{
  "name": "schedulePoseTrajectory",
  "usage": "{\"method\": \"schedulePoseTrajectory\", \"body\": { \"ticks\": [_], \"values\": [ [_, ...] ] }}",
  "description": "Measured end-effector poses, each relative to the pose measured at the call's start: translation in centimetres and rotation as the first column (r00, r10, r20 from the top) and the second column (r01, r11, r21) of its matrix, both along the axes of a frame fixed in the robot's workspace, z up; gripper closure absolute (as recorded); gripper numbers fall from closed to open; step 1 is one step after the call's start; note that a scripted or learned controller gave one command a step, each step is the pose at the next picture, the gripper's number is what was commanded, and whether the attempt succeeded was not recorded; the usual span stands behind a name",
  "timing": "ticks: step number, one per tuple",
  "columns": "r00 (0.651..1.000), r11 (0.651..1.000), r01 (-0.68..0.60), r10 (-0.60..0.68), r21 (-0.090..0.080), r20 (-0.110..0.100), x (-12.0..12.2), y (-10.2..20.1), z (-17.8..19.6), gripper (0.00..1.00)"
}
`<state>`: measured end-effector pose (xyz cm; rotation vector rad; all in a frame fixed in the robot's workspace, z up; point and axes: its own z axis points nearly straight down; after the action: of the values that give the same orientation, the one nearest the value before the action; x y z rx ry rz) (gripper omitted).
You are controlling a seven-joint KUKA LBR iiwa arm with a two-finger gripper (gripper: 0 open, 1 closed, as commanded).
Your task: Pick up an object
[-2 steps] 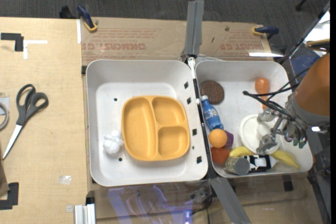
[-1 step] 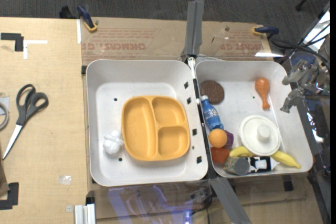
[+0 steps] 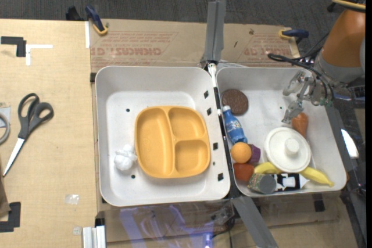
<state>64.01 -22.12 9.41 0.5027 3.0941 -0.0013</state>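
While our tool (image 3: 294, 103) hovers with fingers parted and nothing between them just above the carrot (image 3: 300, 123) in the right bin (image 3: 264, 79), we should descend straight, straddle the carrot clear of the white lidded pot (image 3: 288, 148), then close.

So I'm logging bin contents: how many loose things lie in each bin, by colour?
Left bin:
Yellow: 1, divided plate
White: 1, crumpled lump
Right bin:
Orange or red: 3
Yellow: 1, banana
White: 1, lidded bowl
Blue: 1, bottle
Brown: 1, disc
Purple: 1
Total: 10
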Motion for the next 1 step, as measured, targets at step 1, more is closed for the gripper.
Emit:
{"method": "schedulePoseTrajectory", "body": {
  "ticks": [1],
  "values": [
    [1.000,1.000,-0.003,0.003,-0.003,0.007,0.22,0.03,1.20,1.00]
  ]
}}
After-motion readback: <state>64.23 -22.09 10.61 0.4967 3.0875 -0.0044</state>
